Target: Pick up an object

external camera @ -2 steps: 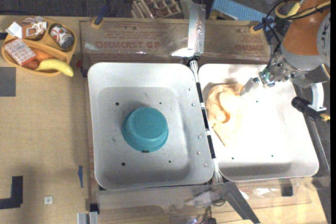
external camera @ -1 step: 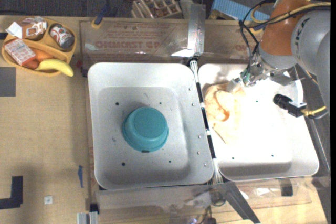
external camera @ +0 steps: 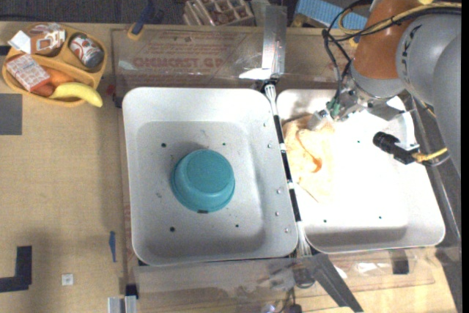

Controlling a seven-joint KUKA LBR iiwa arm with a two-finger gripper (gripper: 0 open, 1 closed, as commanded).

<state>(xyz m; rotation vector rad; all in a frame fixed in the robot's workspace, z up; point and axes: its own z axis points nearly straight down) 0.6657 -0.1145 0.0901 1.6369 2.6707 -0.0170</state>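
Two white bins side by side on the counter (external camera: 58, 179). Left bin (external camera: 146, 113) has a teal bowl (external camera: 204, 180) upside down near its middle, sitting alone. Right bin (external camera: 410, 223) has a pale, crumpled cloth-like thing with orange markings (external camera: 304, 150) lying against its left wall, toward the far-left corner – too washed out to say what it is. Arm (external camera: 429, 48) comes in from the far right, orange band above the wrist, bending down over the right bin's far side. End effector (external camera: 327, 116) sits low at the far edge of the pale thing, touching or just above it – can't tell which. Whether it is spread or clenched, can't tell either; nothing clearly between its tips. Far-left corner of the counter: a yellow tray (external camera: 22, 80) with a banana (external camera: 78, 92) and small packaged items. Clutter of boxes and cables on the floor beyond the counter
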